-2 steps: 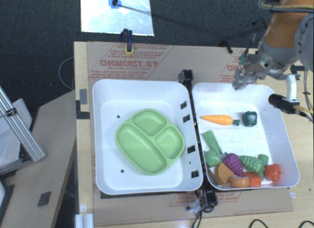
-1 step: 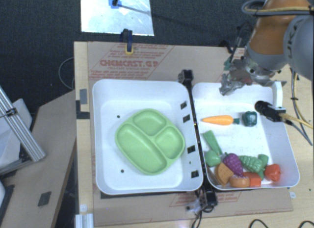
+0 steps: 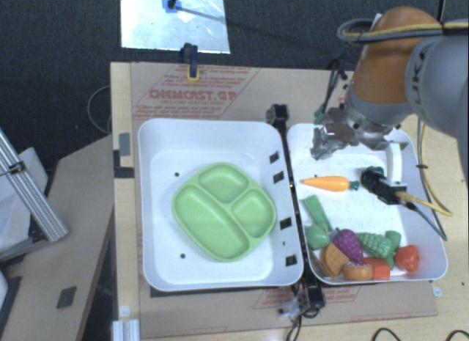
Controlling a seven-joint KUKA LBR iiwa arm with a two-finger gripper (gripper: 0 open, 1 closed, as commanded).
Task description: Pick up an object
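Crowding the near end of the right bin (image 3: 366, 213) is a heap of toy food: a red tomato (image 3: 407, 257) in the near right corner, a bumpy green piece (image 3: 377, 244) beside it, a purple grape bunch (image 3: 349, 244) in the middle, and two orange pieces (image 3: 334, 259) along the near wall. A long green vegetable (image 3: 316, 211) lies just behind the heap, against the bin's left wall and pointing away from the camera. Farther in, an orange carrot (image 3: 326, 182) lies alone on the white floor, crosswise, its tip toward the left wall.

In the left bin (image 3: 168, 152), a pale green divided plate (image 3: 223, 211) with three compartments lies flat near the middle, turned at an angle to the walls.

Beyond the carrot, the gripper (image 3: 322, 147) hangs over the far part of the right bin, apart from every toy; whether it is spread or pressed together cannot be told from this angle. The arm (image 3: 399, 46) rises from it to the right.

At the far side, the surface (image 3: 194, 94) carries a board with red lettering, and a blue and yellow clamp (image 3: 190, 61) grips its far edge. A shiny sheet (image 3: 174, 9) lies beyond.
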